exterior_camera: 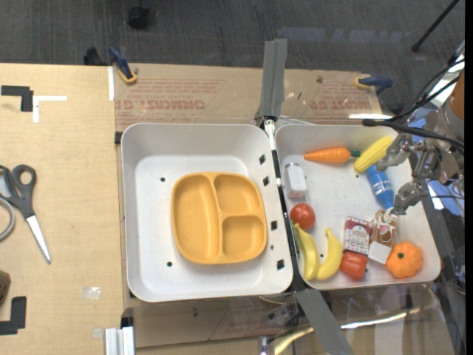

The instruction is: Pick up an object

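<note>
**A:** Objects for picking all lie in the right bin (427, 220). Nearest to the camera are the two bananas (319, 251), a red pepper (354, 265) and a small orange pumpkin (404, 260). Behind them I see a red tomato (302, 215), a small red carton (356, 235) and a brown packet (384, 230).

**B:** And where is the tool (408, 192)?

**A:** It hangs over the right side of this bin, just above the brown packet and beside a blue bottle (381, 188). If it is spread or pressed together, I cannot tell; the tip is too small and dark. Nothing is visibly between its tips.

**B:** So which step is this?

**A:** I judge it is the approach, the pick not yet done. The next move calls for a descent straight onto one thing, probably the packet or the bottle.

**B:** What stands in the way?

**A:** The things are crowded. The carton touches the packet, and the pumpkin is near. Farther back lie a corn cob (374, 152), a carrot (327, 154) and a white bottle (295, 180).

**B:** And the left bin (140, 198)?

**A:** It holds a yellow divided plate (219, 217). Scissors (28, 205) lie well apart on the tabletop (59, 272).
</note>
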Controlling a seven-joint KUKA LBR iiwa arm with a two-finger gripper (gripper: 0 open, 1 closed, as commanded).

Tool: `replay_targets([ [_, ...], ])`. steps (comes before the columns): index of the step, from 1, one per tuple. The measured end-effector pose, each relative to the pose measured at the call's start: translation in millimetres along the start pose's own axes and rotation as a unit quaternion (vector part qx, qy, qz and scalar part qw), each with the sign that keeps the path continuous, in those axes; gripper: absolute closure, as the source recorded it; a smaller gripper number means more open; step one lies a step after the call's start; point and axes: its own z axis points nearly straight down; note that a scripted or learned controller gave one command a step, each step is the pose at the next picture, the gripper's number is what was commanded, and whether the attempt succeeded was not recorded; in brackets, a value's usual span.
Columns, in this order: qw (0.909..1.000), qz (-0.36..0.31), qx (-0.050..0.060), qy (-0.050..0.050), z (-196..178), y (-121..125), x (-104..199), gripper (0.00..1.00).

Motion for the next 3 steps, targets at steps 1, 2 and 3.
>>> replay_targets([
  [1, 0.9985, 0.055, 0.0, -0.003, 166, -15, -34, 0.0],
  [2, 0.9885, 0.151, 0.0, -0.004, 169, -59, 6, 0.0],
  [3, 0.9889, 0.148, 0.0, -0.005, 158, -58, 4, 1.0],
])
